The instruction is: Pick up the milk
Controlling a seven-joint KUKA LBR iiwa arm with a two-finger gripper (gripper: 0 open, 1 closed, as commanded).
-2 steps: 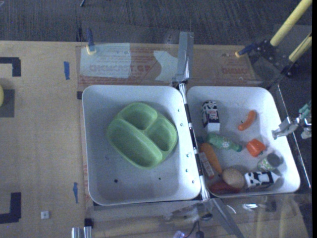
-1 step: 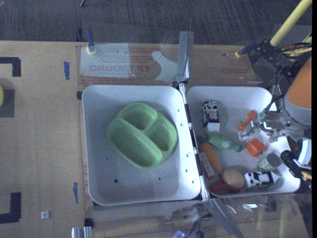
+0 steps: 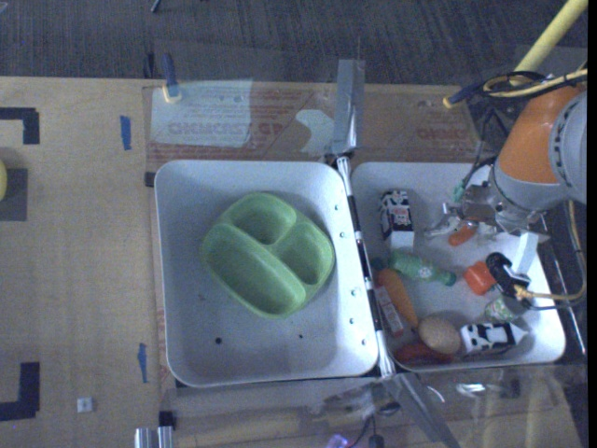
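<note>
The milk (image 3: 397,218) is a small white carton with black cow patches, in the right bin (image 3: 552,342) near its left wall at the back. A second cow-patterned carton (image 3: 490,337) lies on its side at the front right of that bin. My gripper (image 3: 459,224) hangs low over the bin's back right part, to the right of the milk and apart from it. Below the orange wrist band (image 3: 530,153), dark wrist parts and cables blur the gripper. A small orange piece (image 3: 462,237) lies right under it.
The right bin also holds a green bottle (image 3: 422,270), a carrot (image 3: 397,297), a tan potato (image 3: 438,332), a red item (image 3: 418,352) and an orange item (image 3: 478,277). A green divided plate (image 3: 269,253) fills the middle of the left bin (image 3: 177,343).
</note>
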